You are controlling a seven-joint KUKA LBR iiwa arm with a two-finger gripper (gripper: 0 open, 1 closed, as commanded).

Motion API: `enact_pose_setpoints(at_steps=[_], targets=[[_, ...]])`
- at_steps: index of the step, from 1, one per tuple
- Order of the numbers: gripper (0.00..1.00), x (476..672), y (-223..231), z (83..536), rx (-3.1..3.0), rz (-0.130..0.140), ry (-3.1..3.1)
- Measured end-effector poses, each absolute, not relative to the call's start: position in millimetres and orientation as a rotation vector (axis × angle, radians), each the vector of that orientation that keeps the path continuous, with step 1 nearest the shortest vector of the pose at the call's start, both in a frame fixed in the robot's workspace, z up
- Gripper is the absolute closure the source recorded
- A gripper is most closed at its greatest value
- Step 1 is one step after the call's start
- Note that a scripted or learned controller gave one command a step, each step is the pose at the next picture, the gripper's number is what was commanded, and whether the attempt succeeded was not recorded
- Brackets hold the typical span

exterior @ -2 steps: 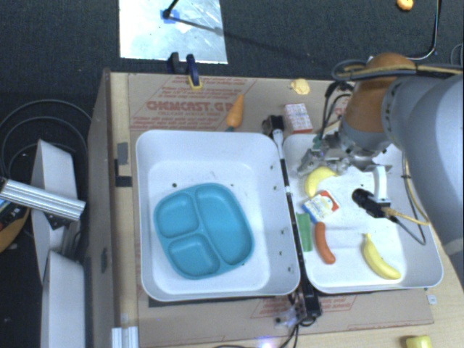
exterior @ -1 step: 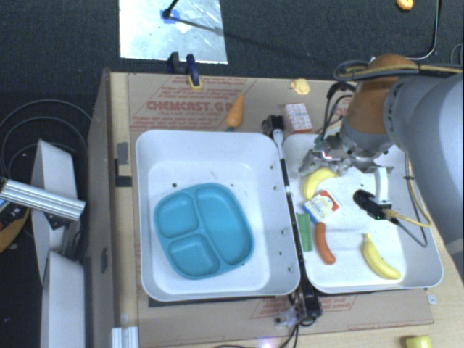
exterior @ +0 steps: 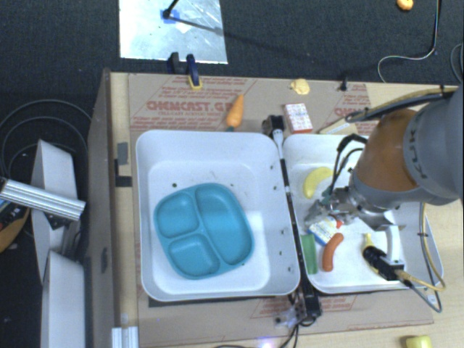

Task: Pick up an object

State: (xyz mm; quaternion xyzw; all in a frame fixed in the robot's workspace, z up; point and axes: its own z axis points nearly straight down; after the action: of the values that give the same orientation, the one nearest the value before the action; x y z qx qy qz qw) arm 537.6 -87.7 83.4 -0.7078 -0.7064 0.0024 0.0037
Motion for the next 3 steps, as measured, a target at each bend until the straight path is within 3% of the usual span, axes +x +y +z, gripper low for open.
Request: enact_pose_setpoints(at_steps=[1,2,3], targets=[[1.00,543.6,-87.2,95.0,-2.220,-0.004,-2.226],[0.00,543.5,-87.2,94.6,-2.220,-0.003,-2.225],[0.00,484.4,-105.4,83.6,-2.224,0.002,-2.216]])
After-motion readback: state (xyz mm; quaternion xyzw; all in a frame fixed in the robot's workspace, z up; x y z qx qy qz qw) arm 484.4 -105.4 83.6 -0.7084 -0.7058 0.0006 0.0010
